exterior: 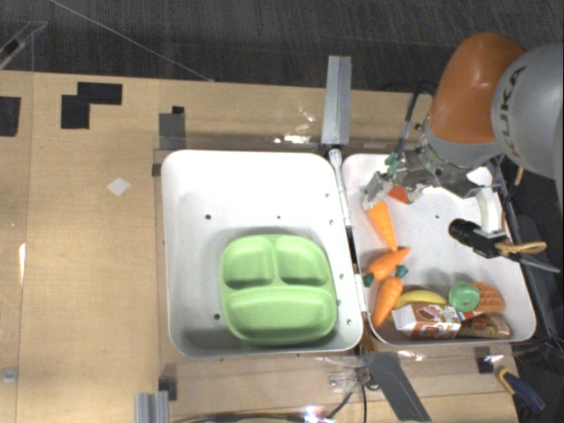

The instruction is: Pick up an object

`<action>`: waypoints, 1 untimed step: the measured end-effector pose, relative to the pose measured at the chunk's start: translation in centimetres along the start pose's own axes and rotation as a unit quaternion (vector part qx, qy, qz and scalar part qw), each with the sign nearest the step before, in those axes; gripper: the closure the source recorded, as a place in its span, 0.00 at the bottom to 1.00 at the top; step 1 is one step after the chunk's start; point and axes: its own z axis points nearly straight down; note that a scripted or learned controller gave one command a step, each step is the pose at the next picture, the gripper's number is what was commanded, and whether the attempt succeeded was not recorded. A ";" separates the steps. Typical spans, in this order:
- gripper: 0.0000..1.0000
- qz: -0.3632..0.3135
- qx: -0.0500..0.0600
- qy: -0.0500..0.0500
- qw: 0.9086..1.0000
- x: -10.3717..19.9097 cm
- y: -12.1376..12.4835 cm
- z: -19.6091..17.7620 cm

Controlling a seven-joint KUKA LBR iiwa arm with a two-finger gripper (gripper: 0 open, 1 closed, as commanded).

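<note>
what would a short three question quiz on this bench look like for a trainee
1. True or false: the green tray lies in the left bin.
2. How many carrots show in the right bin?
3. Multiple choice: the gripper is over A) the right bin's far left corner, B) the green tray, C) the bench outside both bins.

Key
1. True. The divided tray sits toward the near side of the left bin.
2. Three: one carrot just below the gripper, a second at the bin's left wall, a third beside the banana.
3. A.
</note>
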 end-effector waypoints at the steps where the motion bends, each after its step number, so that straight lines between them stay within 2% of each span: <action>1: 0.00 -0.041 -0.002 -0.001 0.999 -4.8 1.0 8.8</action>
